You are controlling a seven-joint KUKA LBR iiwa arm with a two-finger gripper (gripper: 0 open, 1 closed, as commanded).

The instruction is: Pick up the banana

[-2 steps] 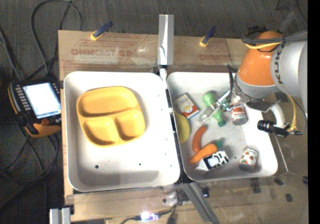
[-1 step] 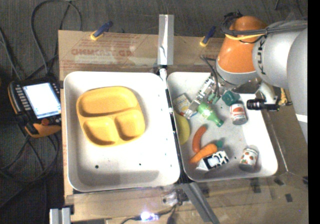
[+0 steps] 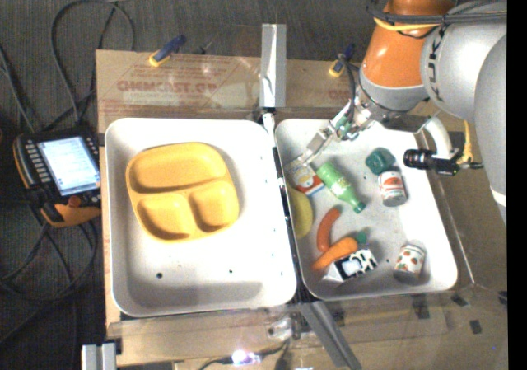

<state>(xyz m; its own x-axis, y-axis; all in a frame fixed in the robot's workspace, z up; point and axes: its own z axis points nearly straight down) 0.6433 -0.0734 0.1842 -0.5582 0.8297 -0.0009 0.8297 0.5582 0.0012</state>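
Counting: one banana [image 3: 304, 213] | one carrot [image 3: 335, 252] | two cans [image 3: 394, 187] | two bins [image 3: 198, 298]

Tray [image 3: 183, 191] in left bin [image 3: 123, 278], banana [image 3: 303, 213] at right bin's [image 3: 440, 265] left wall, beside bottle [image 3: 339, 185]

Faint red mirrored lettering ran across the clear sheet [image 3: 185, 84] behind the bins, too washed out to read. The handheld pendant [image 3: 62, 164] had a lit screen, its content too small to make out.
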